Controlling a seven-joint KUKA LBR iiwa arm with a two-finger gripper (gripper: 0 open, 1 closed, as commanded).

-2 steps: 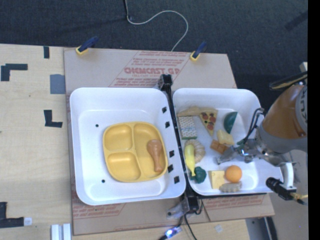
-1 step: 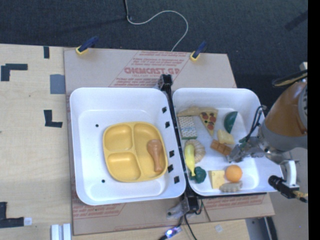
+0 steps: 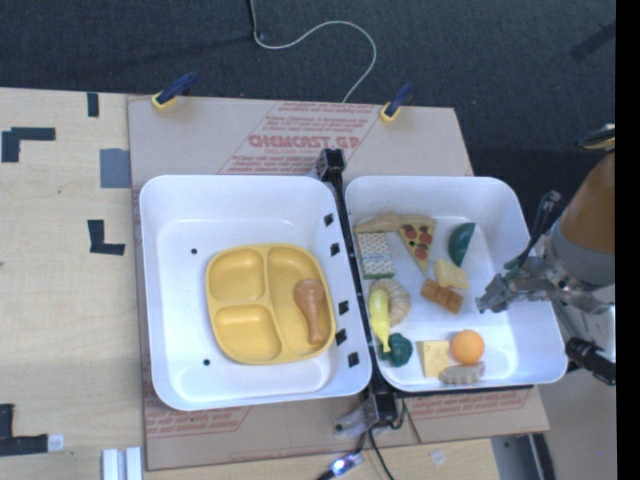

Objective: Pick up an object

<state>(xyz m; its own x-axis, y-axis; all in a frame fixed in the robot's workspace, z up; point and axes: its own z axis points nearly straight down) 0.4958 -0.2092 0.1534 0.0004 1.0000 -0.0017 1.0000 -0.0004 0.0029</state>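
In the left bin [image 3: 170,268] a yellow tray [image 3: 245,303] carries a drumstick [image 3: 312,308]. The right bin [image 3: 500,203], lower center-right, holds the orange [image 3: 467,346] among other toys. At right, the gripper [image 3: 497,296] hovers over that bin; whether its jaws are open I cannot tell.

Right bin [image 3: 497,194] crowded with food; bare floor along its right wall.

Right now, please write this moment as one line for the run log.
claw: over right bin, right side | holding: nothing seen | nearest: orange ball | left bin: yellow tray with drumstick
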